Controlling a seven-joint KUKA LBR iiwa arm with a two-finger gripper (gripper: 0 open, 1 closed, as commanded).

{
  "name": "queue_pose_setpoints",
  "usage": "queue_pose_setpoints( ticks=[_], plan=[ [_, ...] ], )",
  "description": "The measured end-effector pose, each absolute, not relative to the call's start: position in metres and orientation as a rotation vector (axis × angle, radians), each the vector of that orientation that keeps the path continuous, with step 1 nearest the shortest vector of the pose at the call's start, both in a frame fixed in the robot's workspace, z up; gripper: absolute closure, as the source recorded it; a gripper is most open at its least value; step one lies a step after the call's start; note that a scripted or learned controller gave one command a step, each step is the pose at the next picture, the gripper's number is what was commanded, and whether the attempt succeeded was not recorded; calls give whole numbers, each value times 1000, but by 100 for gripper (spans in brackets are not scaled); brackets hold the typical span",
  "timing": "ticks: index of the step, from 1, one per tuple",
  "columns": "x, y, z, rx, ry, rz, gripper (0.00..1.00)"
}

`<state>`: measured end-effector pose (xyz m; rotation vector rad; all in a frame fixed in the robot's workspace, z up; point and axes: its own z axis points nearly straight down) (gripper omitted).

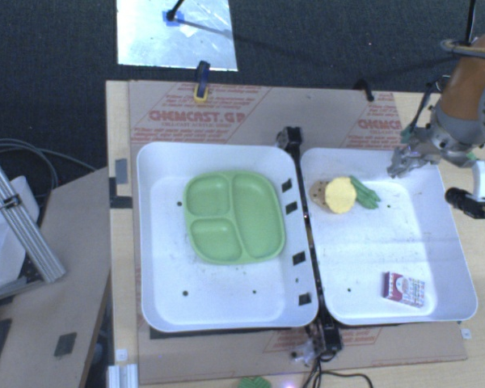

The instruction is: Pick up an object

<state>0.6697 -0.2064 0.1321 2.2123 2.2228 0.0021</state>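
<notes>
In the left shallow white bin (158,217) a pale green plastic plate with three compartments (233,217) is seen lying flat, well apart from the arm. In the right shallow white bin (444,249), near its far left corner, a round yellow lump (339,195) is found touching a flat brown speckled disc (318,191) on its left and a green leafy toy piece (365,192) on its right; a small red and white printed packet (404,288) lies alone toward the near right corner. The two-finger gripper (404,162) is held over the far edge of the right bin, with nothing seen in it; whether it is released or clenched cannot be told.

The step in hand is judged to be the approach. The packet, standing clear of neighbours, would probably be the cleaner target; the clustered items would call for a descent centred on one piece.

On the brown board (226,111) beyond the bins, red lettering reading roughly "CHEMCAST GP" can be made out. The packet's print is too small to be read.
</notes>
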Motion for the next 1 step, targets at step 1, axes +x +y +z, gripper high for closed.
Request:
queue_pose_setpoints(
  ticks=[1],
  plan=[
    [669,-206,130,2213,2224,1,100]
  ],
)
